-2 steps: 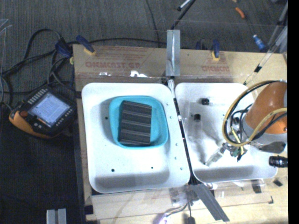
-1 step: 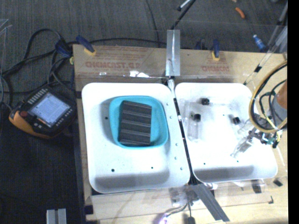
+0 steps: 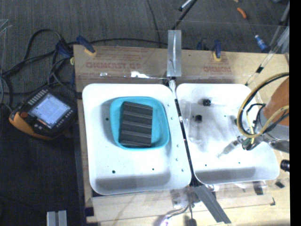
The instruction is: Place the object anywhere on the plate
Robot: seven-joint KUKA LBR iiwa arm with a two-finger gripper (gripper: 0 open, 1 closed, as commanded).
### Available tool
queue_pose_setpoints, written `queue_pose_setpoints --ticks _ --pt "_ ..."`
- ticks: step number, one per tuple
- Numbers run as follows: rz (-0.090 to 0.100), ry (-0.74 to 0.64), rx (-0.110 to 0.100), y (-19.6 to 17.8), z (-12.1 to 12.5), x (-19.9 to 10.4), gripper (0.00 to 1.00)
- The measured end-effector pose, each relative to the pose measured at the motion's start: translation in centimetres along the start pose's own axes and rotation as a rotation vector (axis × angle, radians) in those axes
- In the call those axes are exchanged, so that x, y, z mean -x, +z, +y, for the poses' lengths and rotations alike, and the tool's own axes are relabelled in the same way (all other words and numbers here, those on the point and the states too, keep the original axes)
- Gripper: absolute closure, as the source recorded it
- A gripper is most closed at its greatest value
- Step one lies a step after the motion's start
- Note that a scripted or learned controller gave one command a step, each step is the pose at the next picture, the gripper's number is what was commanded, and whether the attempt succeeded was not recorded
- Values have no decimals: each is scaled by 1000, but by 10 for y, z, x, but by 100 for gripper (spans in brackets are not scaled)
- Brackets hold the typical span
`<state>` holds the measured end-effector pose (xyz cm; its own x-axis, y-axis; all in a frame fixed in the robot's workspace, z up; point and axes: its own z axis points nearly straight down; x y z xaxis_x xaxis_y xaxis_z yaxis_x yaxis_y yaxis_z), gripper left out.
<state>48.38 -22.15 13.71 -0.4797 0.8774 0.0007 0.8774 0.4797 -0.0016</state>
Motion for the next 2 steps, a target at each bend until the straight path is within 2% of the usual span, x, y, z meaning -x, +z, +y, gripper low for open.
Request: queue_pose_setpoints --ticks 1,2 --pt "-11 361 9 46 10 -12 0" --pt "-25 355 16 44 45 -73 0"
